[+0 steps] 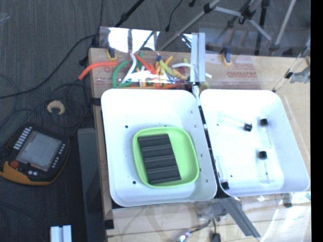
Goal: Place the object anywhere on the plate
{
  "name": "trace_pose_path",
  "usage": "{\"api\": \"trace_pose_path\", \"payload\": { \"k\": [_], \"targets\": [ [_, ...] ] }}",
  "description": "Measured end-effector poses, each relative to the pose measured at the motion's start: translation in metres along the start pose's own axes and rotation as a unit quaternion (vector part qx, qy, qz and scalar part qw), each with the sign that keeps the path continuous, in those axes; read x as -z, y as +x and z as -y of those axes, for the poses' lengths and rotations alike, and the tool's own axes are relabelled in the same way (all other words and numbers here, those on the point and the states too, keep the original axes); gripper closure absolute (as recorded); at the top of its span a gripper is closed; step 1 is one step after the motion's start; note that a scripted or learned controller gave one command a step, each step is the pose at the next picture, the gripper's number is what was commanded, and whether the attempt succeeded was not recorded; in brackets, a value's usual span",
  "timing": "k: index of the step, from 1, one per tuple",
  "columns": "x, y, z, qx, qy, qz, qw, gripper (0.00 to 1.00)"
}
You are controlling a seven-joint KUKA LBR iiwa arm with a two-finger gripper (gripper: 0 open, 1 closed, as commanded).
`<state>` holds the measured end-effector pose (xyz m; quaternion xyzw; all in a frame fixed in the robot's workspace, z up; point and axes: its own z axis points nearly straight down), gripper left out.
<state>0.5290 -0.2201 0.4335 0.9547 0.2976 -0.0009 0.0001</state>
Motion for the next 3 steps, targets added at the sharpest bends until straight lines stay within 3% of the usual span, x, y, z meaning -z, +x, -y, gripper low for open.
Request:
{"api": "trace_pose_path", "payload": {
  "k": [1, 2, 3],
  "targets": [
    [0.001, -0.004, -0.001, -0.07, -0.001, 0.0, 0.9975, 0.0],
    [0.001, -0.038, 0.022, -0.161, 0.0, 0.0, 0.9869, 0.0],
    [0.001, 0.008, -0.01, -0.186, -0.001, 0.001, 0.9825, 0.0]
  ]
}}
